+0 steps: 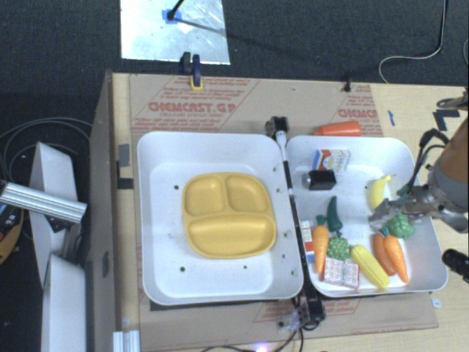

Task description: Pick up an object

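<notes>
Meanwhile, at the right edge of the frame, the gripper hangs low over the right bin, beside a small green broccoli piece and above two carrots; whether it is wide or narrow cannot be told from here. A yellow banana lies just above it. These look like light, stiff, slippery plastic toys, likely best pinched across the narrow middle. Left of them, the left bin holds a yellow divided plate.
</notes>
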Tool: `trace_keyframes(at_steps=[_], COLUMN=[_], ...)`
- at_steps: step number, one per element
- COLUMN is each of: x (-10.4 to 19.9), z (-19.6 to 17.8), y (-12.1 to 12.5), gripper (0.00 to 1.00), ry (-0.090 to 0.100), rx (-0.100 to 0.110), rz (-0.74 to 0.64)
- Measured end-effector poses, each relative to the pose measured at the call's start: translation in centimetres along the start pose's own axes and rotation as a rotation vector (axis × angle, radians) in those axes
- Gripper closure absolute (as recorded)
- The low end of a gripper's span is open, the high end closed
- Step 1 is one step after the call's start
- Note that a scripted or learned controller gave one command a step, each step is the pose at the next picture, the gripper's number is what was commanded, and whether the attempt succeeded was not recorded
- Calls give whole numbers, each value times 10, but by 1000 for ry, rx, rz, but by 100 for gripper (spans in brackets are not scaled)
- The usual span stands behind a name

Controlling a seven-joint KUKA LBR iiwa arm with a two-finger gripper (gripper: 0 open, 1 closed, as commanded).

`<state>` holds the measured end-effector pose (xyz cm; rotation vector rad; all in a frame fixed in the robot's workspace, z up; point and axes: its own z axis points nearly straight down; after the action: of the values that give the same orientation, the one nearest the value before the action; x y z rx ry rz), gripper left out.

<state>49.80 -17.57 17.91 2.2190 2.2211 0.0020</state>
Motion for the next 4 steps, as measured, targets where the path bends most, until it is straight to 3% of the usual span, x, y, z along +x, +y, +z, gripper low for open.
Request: trace_keyframes(at_steps=[1, 2, 3, 4], x=[20, 67, 51, 82], z=[91, 94, 97, 98], y=[100, 134, 161, 155], gripper=[0, 0, 0, 0], ry=[-3, 1, 23, -3], rx=[-12, 0, 65, 34], rz=[-1, -4, -14, -2])
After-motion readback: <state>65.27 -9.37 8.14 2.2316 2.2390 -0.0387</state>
